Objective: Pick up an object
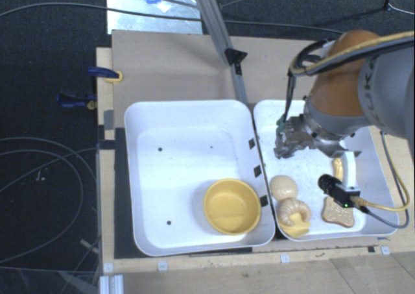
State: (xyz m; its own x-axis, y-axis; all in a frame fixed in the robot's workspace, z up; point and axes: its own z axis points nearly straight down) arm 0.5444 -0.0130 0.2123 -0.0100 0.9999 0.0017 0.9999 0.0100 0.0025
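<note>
My gripper [284,146] hangs low over the left part of the right bin [267,112], with the grey arm and its orange band [337,72] reaching in from the right. Just below it lies a round beige bun [283,186]. A croissant [293,209] rests in front of that, on a yellow piece [297,228]. A toast slice [338,214] lies at the bin's front right, and a small yellowish piece [338,168] sits beside a white one [351,167]. I see nothing held in the gripper.
A yellow bowl [231,206] stands in the front right corner of the left bin [175,137]. A black unit with a cable [336,192] hangs off the arm above the toast. A grey pole [217,23] slants across the back of the bench.
</note>
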